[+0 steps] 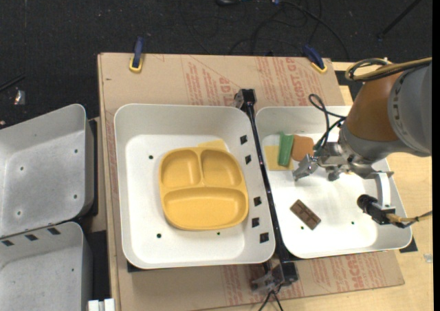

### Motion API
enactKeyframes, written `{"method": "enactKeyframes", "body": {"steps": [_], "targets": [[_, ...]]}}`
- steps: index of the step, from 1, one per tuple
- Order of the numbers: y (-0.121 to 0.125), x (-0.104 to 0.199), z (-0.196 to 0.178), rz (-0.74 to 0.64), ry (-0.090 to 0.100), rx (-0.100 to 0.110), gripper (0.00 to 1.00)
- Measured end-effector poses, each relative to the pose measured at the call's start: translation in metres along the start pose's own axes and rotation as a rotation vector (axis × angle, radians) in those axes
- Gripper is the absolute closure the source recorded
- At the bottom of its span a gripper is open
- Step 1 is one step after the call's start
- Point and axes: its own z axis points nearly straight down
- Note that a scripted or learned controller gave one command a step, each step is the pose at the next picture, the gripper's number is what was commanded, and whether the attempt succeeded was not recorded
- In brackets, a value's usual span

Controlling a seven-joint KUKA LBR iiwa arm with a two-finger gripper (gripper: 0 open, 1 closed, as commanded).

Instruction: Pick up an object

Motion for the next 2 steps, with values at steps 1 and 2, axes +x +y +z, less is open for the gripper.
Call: {"method": "enactKeyframes", "body": {"steps": [1, 2], "targets": [[0.001, 0.0, -0.011, 0.0, -0.001, -0.003, 1.0], [0.001, 0.002, -0.054, -0.003, -0.002, -0.006, 1.0]]}}
